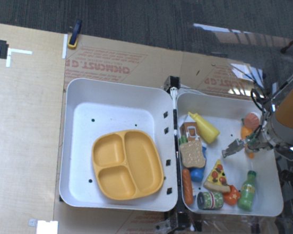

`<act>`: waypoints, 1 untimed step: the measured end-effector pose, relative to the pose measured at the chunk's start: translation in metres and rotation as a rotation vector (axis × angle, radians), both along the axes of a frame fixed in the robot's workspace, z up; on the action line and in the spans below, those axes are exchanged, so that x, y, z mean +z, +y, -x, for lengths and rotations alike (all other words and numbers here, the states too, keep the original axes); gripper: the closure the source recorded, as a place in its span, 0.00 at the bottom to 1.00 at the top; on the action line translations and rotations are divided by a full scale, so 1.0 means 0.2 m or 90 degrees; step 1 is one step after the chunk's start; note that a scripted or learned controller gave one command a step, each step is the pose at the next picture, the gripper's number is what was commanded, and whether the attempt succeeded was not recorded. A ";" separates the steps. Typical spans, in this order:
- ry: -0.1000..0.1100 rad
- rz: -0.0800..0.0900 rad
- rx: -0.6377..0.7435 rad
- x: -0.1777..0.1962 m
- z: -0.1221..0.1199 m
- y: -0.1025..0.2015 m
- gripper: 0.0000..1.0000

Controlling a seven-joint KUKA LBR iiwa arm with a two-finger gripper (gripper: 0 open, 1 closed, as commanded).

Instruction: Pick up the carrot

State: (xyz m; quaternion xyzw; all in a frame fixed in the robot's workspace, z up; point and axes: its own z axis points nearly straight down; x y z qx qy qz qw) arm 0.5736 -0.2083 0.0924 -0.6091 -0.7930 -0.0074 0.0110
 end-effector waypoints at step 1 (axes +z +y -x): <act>-0.007 0.011 0.001 0.05 -0.01 -0.02 1.00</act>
